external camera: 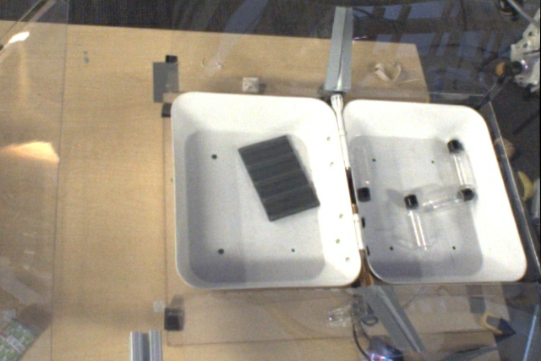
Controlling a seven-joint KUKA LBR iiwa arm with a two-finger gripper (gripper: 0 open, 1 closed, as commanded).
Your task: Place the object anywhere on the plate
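Observation:
A dark grey ridged rectangular plate [279, 177] lies tilted on the floor of the left white bin [190, 207]. In the right white bin [499, 254] lie three clear tubes with black caps. One tube [461, 165] lies near the far right wall. A second tube [441, 198] lies crosswise in the middle. The third tube [418, 226] points toward the front, its cap touching the second tube's end. A small black piece [363, 194] sits against that bin's left wall.
A grey metal bar [340, 46] runs back from the seam between the bins. Small black blocks [172, 63] [173, 318] stand on the wooden bench by the left bin's corners. Cables and hardware [520, 21] crowd the far right edge.

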